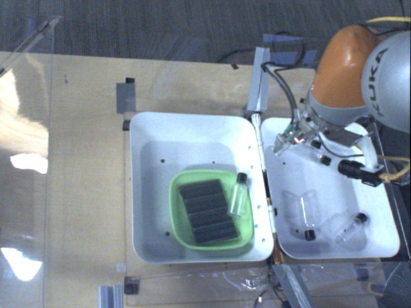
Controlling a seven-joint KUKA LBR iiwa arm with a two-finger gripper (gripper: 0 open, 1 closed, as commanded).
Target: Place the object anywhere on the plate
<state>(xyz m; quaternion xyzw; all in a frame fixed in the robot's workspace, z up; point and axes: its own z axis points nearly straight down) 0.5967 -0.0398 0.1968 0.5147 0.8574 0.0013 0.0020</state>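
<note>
Clear plastic vials lay at five o'clock in the right white bin, so the gripper, grip state unclear, needed a centred descent toward the green plate.

A robotics lab, to judge by the fittings; the grey and orange arm carries its tool above two white bins on a pale wooden desk; loose cables trail behind the tool; grey carpet lies beyond the desk.
</note>
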